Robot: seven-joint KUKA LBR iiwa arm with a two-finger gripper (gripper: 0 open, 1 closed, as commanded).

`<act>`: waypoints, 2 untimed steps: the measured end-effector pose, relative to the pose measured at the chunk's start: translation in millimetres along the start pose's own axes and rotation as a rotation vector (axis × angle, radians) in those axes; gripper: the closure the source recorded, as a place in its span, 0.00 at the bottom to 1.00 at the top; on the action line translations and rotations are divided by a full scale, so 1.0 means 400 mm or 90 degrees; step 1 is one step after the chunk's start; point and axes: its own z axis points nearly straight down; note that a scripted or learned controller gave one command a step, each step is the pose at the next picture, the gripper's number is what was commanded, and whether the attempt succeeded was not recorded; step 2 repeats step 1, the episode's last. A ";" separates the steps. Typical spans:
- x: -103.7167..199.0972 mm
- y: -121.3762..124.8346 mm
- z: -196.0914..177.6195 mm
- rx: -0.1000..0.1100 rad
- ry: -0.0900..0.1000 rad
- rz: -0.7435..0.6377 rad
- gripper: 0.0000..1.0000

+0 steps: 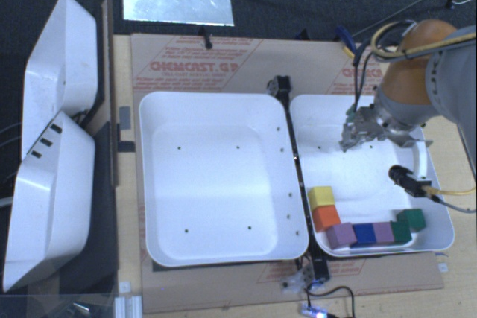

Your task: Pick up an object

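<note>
Blocks lie in a row along the near wall of the right bin, all close together: a yellow block, an orange block touching it below, then a purple block, a blue block, a pale purple block and a green block at the right end. The jaws hang over the far part of this bin, well apart from the blocks, and nothing is seen between them; how wide they stand cannot be told. The left bin sits just beside on the desk.
</note>
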 end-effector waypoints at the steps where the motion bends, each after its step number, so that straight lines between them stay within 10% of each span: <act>1: -0.101 0.053 0.097 0.003 0.000 0.001 1.00; 2: -0.101 0.053 0.097 0.003 0.000 0.001 1.00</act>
